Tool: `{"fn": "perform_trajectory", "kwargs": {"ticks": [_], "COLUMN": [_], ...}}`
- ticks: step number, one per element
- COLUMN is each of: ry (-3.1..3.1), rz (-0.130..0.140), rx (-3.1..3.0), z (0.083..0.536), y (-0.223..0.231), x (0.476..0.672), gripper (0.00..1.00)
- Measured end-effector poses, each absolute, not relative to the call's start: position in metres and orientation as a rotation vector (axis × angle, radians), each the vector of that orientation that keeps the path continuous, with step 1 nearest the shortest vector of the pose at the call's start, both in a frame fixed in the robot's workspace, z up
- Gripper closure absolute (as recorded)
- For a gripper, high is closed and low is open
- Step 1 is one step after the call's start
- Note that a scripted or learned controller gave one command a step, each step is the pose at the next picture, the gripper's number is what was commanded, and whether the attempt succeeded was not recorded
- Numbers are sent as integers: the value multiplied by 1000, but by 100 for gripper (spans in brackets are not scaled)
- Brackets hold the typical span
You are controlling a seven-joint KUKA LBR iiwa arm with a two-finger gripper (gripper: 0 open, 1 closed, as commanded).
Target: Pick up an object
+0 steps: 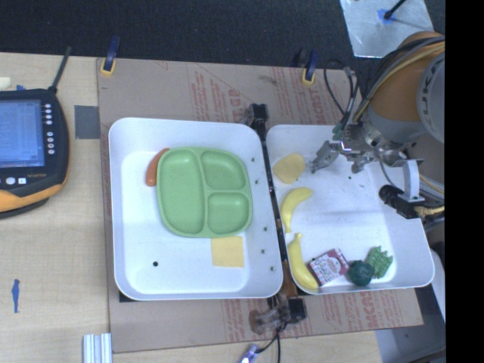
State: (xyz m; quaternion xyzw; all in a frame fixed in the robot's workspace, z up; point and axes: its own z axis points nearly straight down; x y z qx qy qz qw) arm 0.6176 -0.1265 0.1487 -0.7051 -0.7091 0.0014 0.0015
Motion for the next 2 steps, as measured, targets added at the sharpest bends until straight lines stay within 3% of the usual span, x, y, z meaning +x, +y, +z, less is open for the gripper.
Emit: {"fn": "perform_trajectory", "kwargs": {"ticks": [1, 2], "ry": [-2223, -2224], "rz": [7, 3], "rx": [-2214, -2219], "z": [111, 192], "y": [-94, -156], "x": [515, 543], "gripper": [0, 0]}}
